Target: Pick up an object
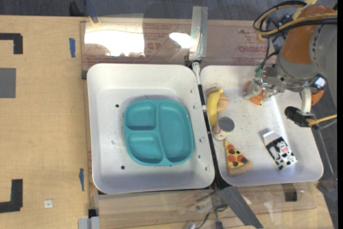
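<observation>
Claw [261, 87] is positioned low over right bin [308, 169], at far corner, beside small orange object [256, 98] — finger state cannot be told, nothing is seen clamped. Banana [215, 105], pizza slice toy [236, 158], grey disc [226, 124], white carton [279, 149] are left lying in bin. Risk is judged — orange object sits near bin wall; grasp may slip or wall may be struck.

From my seat this reads as a robotics lab test cell. Two white bins [96, 131] sit on a plywood bench [37, 115] marked with blue tape [72, 47] and black tape corners [13, 43] left of the bins. A clear screen [139, 35] stands behind them, and bundled cables [278, 16] loop over the arm [305, 51] at right.
</observation>
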Robot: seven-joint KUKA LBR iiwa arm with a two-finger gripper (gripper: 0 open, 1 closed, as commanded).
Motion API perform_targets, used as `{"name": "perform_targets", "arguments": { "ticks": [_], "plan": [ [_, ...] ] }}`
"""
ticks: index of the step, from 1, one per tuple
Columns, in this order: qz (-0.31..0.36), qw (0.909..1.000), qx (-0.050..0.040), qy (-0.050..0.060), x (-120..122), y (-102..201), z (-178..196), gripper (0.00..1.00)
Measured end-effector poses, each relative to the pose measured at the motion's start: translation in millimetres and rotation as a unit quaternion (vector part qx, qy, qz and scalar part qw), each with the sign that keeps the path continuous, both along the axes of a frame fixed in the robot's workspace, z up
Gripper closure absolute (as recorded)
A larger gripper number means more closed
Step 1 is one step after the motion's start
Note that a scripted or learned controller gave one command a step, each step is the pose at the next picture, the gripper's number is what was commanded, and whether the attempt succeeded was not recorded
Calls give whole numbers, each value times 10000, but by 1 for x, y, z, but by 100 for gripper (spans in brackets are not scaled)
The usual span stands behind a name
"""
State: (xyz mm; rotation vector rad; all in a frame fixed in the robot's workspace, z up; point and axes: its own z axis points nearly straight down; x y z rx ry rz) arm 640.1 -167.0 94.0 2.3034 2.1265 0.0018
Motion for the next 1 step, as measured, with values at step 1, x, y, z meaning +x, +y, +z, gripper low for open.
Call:
{"name": "perform_targets", "arguments": {
  "ticks": [1],
  "plan": [
    [-589, 9983, 25, -13, 5, 50, 91, 100]
  ]
}}
